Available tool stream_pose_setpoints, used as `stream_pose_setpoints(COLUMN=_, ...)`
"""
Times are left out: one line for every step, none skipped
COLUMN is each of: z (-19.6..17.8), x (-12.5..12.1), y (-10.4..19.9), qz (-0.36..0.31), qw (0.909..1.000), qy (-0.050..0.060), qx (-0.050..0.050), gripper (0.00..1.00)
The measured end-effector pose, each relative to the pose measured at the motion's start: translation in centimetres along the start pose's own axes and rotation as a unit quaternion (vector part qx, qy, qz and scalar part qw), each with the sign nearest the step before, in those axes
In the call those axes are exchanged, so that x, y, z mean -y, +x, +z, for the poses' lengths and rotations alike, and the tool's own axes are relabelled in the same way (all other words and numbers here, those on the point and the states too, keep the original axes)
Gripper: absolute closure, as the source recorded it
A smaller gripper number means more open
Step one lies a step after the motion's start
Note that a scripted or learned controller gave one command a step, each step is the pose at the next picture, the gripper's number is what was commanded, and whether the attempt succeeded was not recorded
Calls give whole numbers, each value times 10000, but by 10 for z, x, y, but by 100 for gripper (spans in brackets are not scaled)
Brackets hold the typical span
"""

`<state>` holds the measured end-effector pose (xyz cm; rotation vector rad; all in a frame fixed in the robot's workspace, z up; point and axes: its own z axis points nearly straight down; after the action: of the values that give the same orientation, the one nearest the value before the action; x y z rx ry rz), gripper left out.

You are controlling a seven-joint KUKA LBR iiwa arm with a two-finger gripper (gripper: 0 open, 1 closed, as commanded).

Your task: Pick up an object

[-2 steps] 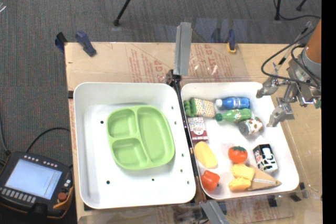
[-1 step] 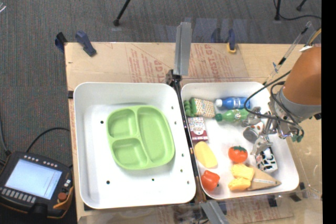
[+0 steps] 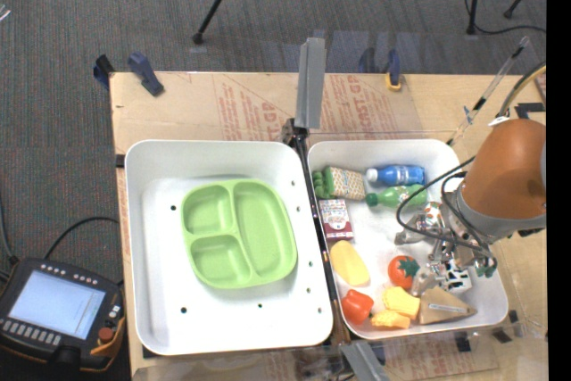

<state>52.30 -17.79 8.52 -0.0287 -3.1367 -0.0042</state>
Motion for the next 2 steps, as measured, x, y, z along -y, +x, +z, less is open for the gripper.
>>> stream_pose_setpoints(z=-4, x=-94, y=-98, qz=-559, qw=9984, qy=16, qx=46, gripper=0)
stream_pose_setpoints(z=-2, x=-55, y=-40, qz=-451, qw=9990, qy=10, qx=23, gripper=0)
